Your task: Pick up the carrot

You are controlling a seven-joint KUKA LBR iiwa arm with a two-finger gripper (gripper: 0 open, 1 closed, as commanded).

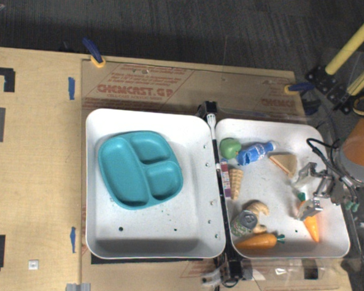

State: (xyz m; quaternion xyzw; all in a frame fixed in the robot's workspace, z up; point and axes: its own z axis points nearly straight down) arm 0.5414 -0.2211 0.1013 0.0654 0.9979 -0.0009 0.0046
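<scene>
The carrot (259, 240) lies along the near edge of the right bin (293, 131), long axis left-right, green tip rightward. The gripper (309, 202) hovers up and right of it; its grip I cannot tell.

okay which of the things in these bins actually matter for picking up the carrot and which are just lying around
Belongs to the job: carrot, gripper.

Just lying about: teal divided plate, green ball, blue bottle, tin can, small orange cone, tan wedge.
</scene>
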